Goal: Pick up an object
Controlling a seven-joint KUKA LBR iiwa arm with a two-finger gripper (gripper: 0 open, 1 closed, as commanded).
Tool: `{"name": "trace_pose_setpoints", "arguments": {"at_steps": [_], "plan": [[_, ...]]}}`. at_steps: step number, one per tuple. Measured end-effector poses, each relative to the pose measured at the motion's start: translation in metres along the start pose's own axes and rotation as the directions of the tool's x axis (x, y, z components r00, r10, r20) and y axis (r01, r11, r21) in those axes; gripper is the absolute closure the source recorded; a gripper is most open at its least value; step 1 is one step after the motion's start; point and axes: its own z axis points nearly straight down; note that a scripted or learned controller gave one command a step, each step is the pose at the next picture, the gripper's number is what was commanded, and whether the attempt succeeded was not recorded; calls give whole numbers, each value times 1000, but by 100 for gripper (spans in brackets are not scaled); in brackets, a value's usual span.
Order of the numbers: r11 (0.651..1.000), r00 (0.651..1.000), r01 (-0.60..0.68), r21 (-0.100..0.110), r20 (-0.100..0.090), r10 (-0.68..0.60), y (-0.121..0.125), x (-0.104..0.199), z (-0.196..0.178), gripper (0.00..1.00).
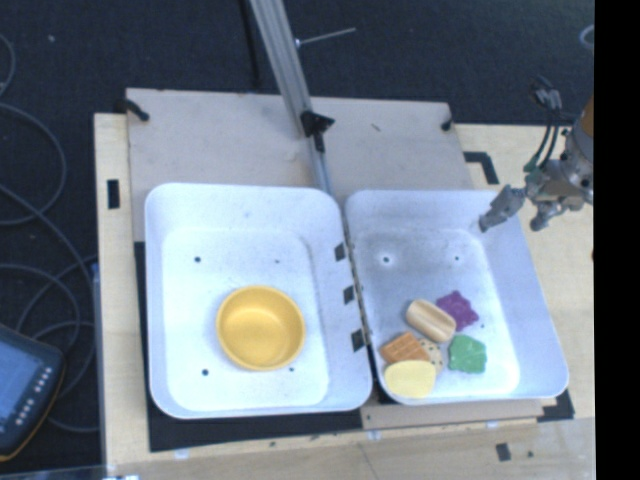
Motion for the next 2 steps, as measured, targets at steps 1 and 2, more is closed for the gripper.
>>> {"name": "trace_pose_setpoints", "arguments": {"at_steps": [1, 2], "plan": [[1000, 1000, 1, 1, 1, -1, 0, 0, 0, 0], [1000, 1000, -5, 7, 0, 5, -7, -1, 61, 0]]}}
